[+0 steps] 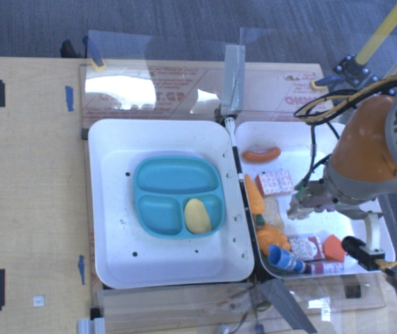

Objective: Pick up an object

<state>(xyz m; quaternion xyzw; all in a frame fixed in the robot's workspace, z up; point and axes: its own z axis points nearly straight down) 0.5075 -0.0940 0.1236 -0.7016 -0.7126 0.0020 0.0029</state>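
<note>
A bench seen from above carries two shallow white bins side by side. The left bin [115,256] holds a teal divided tray [179,195], and a yellow lemon-shaped piece [197,216] lies in the tray's lower right compartment, apparently sorted there on its own.

The right bin [302,132] holds the loose clutter the task draws from, so any of these could be the object to pick. A hot dog [261,154] lies near the bin's far edge. Nearer than the hot dog sits a small red-and-white patterned box [276,181]. An orange carrot-like piece [254,195] lies along the divider between the bins. Toward the bin's near edge are an orange lump [273,237], a blue cup-like item [280,258], a flat red-and-white packet [311,246] and a small red-orange wedge [332,248].

The grey arm with its orange band [365,148] reaches in from the right and bends down over this bin. Its gripper [304,207] hangs just right of the patterned box, above the packet. Whether it is released or clenched cannot be told, and nothing is visibly held.
</note>
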